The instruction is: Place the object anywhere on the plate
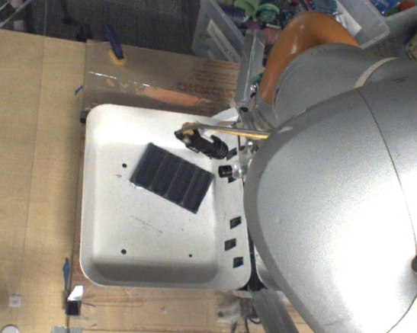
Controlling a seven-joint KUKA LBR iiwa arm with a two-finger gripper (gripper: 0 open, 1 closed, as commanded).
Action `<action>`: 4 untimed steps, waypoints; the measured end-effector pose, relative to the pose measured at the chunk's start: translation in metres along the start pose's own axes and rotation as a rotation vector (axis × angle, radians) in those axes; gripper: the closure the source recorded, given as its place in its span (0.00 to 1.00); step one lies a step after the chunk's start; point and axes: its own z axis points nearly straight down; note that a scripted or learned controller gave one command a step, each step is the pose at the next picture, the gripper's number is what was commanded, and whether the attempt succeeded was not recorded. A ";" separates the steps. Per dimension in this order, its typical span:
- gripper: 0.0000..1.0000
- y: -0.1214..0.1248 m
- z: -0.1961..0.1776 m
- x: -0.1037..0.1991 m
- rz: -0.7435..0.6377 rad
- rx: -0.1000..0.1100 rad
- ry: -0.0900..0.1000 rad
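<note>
A flat black ribbed slab (172,178) lies in the left white bin (102,208), toward its far middle, turned slightly askew. My grey arm (344,189) covers the right of the view, with its orange band (312,30) at the top. The gripper (228,154) hangs at the bin's far right corner, just right of the slab and apart from it. The arm hides most of the gripper, and I see nothing held in it.
The bin's right rim (231,234) bears a few small black clips. A clear crate of coloured toys (293,4) stands behind the bench. Bare wooden bench (15,173) spreads to the left of the bin. A blue clip (115,53) sits at the back.
</note>
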 end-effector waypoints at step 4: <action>1.00 0.004 0.008 0.009 0.093 0.002 -0.002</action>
